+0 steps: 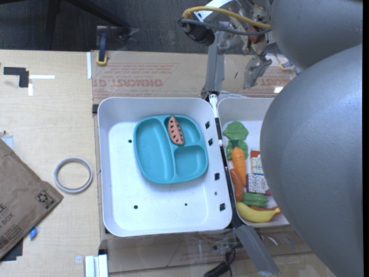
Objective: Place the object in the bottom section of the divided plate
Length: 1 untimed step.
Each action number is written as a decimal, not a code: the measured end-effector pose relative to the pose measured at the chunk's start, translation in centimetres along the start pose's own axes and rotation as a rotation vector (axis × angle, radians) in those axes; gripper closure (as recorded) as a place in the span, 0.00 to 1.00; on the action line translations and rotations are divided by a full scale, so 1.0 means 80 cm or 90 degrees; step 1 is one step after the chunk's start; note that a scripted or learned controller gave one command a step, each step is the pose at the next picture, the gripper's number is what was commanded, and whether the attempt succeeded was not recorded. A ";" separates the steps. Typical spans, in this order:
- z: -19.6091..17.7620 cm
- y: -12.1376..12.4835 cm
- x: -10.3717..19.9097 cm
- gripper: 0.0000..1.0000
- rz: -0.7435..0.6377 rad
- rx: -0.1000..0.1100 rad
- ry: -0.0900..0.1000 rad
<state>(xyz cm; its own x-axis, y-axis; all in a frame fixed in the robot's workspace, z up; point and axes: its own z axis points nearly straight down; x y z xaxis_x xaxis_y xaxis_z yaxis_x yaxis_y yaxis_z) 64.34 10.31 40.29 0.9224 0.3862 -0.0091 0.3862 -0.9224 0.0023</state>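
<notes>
Gripper fingers point(253, 68) hang apart, holding nothing, at twelve o'clock from the right white bin point(222, 105); watermelon slice point(175, 130) occupies the blue divided plate point(155, 154)'s one-o'clock section.

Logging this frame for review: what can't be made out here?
- Gripper: small and cluttered by cables at the camera view's top; finger state unreadable.
- Right bin: the grey arm covers most of it, hiding whatever lies beyond the carrot and banana.
- Packet: partly under the arm, print too small.
- Cardboard box: cut by the left edge.
</notes>
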 end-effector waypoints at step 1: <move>0.042 -0.064 0.008 0.00 -0.124 0.000 -0.002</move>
<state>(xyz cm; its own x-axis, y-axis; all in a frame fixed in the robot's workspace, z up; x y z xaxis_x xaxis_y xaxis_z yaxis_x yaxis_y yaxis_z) 62.91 15.23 36.93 0.8301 0.5575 -0.0122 0.5576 -0.8301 0.0003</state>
